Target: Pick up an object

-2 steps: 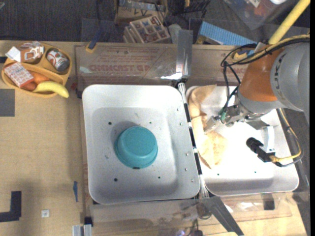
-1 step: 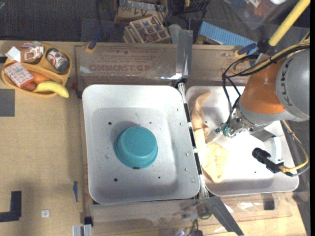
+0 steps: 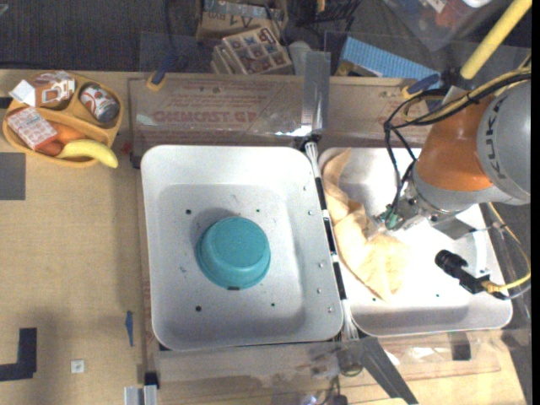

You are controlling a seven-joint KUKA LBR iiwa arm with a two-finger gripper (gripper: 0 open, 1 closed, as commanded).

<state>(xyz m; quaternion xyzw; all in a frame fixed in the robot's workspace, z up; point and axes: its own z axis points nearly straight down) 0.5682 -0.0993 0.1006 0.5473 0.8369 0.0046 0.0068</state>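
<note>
The pincer (image 3: pixel 390 223) is low over the crumpled pale-yellow cloth (image 3: pixel 375 264) directly beneath it, apparently to pinch a fold, though I cannot tell its spread.

I see a crumpled pale-yellow cloth (image 3: pixel 371 258) along the right bin's (image 3: pixel 439 317) 9 o'clock wall, and a teal bowl (image 3: pixel 234 251) mid left bin (image 3: pixel 169 194).

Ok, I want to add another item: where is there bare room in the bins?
Left bin: bare all round the teal bowl, widest at the far side. Right bin: crowded by the yellow cloth and the claw; bare strip along the near rim.
</note>
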